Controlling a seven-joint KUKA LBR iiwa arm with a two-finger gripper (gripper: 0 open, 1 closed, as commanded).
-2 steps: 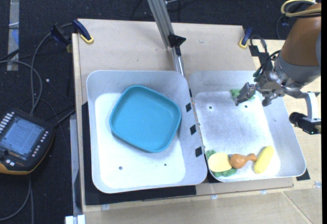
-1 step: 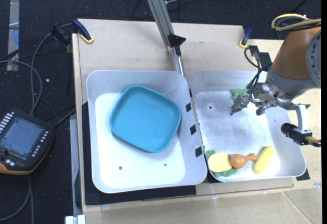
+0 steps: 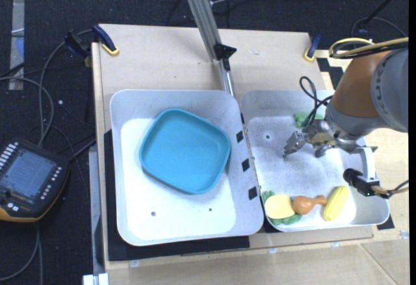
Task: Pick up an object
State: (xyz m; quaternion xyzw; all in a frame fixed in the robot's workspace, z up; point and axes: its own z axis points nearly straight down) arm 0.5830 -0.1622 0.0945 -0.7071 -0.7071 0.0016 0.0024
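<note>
Nothing is picked up yet, as far as you can see. Your hand (image 3: 294,145) sits low in the right bin (image 3: 273,114), fingers spread and bare. Corn (image 3: 335,202), a pear (image 3: 306,203) and a lemon slice (image 3: 279,206) lie at its near edge; the grasp remains.

The arm (image 3: 380,92) comes in from the right edge of the bench, its grey body and broad orange band bulking over the right bin's far right corner. From there the wrist bends downward and toward the left, carrying the gripper (image 3: 292,145) out over the middle of the right bin, nearer its far edge than its near edge. The two fingers (image 3: 290,143) point left toward the wall shared with the left bin and are spread slightly, with nothing seen between them, while a black cable loops up from the wrist over the bin's far edge.
</note>
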